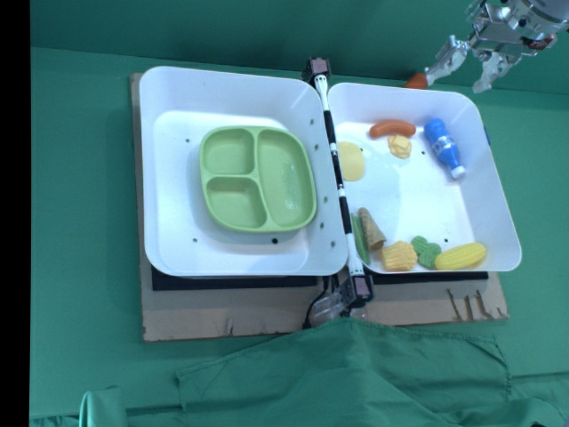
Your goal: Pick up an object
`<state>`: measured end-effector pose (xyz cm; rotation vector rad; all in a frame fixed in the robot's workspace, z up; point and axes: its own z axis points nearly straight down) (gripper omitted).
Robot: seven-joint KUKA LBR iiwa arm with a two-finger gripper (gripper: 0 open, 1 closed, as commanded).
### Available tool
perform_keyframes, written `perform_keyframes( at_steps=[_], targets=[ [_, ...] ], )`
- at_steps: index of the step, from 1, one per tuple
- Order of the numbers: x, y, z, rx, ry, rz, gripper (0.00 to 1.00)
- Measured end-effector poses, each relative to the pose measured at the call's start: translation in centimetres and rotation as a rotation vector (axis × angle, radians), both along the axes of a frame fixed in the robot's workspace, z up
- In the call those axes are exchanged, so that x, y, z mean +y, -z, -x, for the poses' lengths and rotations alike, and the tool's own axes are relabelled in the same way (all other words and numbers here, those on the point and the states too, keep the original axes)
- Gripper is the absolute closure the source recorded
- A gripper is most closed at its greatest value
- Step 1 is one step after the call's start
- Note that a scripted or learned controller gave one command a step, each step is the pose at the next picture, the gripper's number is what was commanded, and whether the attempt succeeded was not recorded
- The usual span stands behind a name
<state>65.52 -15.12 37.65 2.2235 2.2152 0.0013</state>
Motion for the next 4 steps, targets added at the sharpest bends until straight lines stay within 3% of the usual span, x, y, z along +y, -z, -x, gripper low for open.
perform_keyframes(
  at_steps=[1,3,4],
  targets=[
    [0.0,0.0,0.0,0.000,0.000,0.000,0.00],
    [-0.5,9.0,-1.4,0.004,0.000,0.001,0.00],
    [-1.1,14.1,-0.5,0.004,0.000,0.001,0.00]
  ],
)
